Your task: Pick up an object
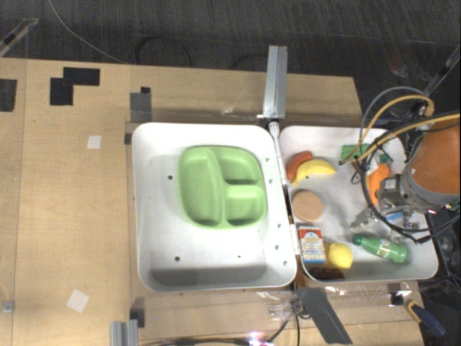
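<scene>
A: The end effector (379, 218) hangs in the right bin (338, 182), just above the green bottle (382, 247). Whether it is spread or pressed together, I cannot tell.

B: I'd straddle the bottle across its width. The bin's front wall is close; the lemon (340, 255) lies beside it. Open floor lies toward the centre.

The grey arm reaches in from the right, its claw (374, 218) pointing down and leftward.

One fixed camera high above the bench (65, 215) — angled down, taking in both bins (155, 265).
</scene>
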Action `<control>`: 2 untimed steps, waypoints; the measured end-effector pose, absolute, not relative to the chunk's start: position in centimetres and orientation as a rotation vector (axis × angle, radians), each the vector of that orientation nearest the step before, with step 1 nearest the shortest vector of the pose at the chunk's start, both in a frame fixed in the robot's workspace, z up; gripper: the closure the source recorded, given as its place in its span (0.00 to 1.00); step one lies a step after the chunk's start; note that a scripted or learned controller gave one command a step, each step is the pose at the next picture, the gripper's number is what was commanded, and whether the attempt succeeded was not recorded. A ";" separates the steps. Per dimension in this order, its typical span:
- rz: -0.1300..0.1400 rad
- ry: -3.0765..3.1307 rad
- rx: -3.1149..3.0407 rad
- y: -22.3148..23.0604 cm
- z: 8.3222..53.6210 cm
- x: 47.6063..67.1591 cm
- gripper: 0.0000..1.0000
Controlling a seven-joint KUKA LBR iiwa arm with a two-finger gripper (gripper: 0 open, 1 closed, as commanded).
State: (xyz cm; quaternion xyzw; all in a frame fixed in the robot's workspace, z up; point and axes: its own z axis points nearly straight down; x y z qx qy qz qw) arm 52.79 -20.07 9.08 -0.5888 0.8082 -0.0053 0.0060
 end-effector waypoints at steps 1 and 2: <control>-0.023 2.554 -1.802 -20.5 9.1 49.4 0.00; -0.033 2.456 -1.937 -19.5 9.2 49.4 0.00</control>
